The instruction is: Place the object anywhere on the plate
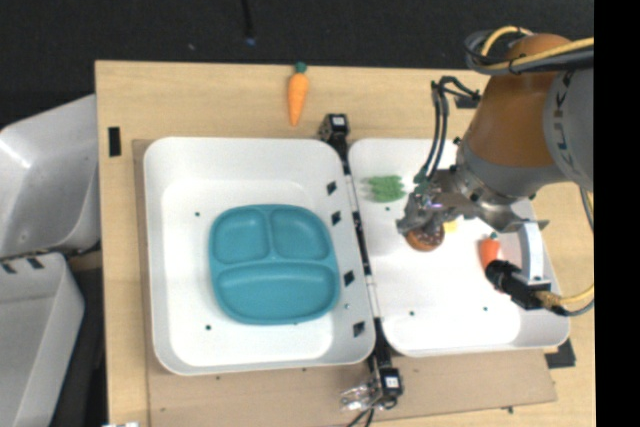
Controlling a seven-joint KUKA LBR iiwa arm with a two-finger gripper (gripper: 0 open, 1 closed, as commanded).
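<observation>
Two shallow white bins sat side by side on a pale wooden bench [120,105]. The left bin [170,315] held a teal plate [272,263] with three compartments, two smaller ones toward the far side and one wide one toward the near side. The plate lay flat near the middle of that bin, and nothing rested on it.

The arm [520,130] reached in from the right, its orange band above the wrist, and hung over the right bin [440,315]. The gripper [424,220] pointed down at a small brownish, roundish object [424,239] lying on the floor of the right bin, near its middle and a little toward the divider between the bins. The object was partly covered by the gripper, so its long axis and the way it pointed could not be made out; it looked about as wide as it was long. Whether the gripper was spread or pressed together could not be told, nor whether it touched the object.

Just beside the object, a yellow bit [451,228] peeked out from under the wrist. A green leafy piece [384,187] lay in the far part of the same bin, near the divider. An orange item [489,251] sat to the right of the gripper, close to the arm's cabling.

A toy carrot [297,95] lay on the bench beyond the left bin, its long axis running near to far, green top pointing away.
</observation>
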